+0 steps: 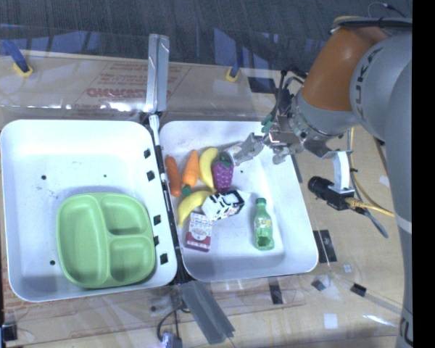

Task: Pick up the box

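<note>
Right bin [293,256] crowded along its left half. Box [199,233], red and white, lay flat near the left wall toward the front, long axis running roughly front to back, slightly tilted, top end toward the bananas. Touched at its upper edge by a yellow banana [191,203] and by a black-and-white patterned item [222,204] at its upper right corner. Further back: two carrots [183,171] side by side, a second banana [208,164], a purple grape cluster [222,171]. Green bottle [263,225] lay apart to the right of the box, cap toward the back. Left bin [29,151] held a green divided plate [106,239]. Gripper [248,149] hung over the back of the right bin, just beside the grapes, well apart from the box. Jaws too blurred and small to judge; nothing seen between them. Box print unreadable. Arm cut off at right edge.
</note>
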Robot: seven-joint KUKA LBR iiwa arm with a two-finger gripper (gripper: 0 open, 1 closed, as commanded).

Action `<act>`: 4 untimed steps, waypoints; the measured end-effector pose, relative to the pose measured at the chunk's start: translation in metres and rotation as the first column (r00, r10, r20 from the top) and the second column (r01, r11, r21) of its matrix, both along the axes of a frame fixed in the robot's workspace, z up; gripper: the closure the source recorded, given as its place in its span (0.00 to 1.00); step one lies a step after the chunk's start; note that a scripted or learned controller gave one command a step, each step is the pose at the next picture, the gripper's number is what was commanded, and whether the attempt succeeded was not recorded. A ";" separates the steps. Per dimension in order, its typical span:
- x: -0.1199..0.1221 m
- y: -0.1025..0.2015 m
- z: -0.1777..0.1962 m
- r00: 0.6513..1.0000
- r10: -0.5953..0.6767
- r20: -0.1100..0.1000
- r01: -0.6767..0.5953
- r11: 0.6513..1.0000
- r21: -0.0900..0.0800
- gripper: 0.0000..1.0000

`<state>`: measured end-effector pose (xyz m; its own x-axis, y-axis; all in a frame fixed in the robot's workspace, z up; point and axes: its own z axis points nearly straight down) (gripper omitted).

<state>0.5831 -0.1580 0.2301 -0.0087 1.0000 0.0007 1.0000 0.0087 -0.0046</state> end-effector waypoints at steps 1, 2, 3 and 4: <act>-0.071 0.019 -0.101 1.000 0.002 0.022 -0.002 1.000 -0.002 0.00; -0.103 0.052 -0.134 1.000 0.016 0.015 -0.016 1.000 0.001 0.00; -0.103 0.059 -0.134 0.991 0.131 0.013 -0.131 0.991 -0.003 0.00; -0.101 0.058 -0.135 0.991 0.132 0.009 -0.132 0.991 0.000 0.00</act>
<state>0.4820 -0.1000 0.0954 -0.1408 0.9900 0.0009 0.9900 0.1408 0.0046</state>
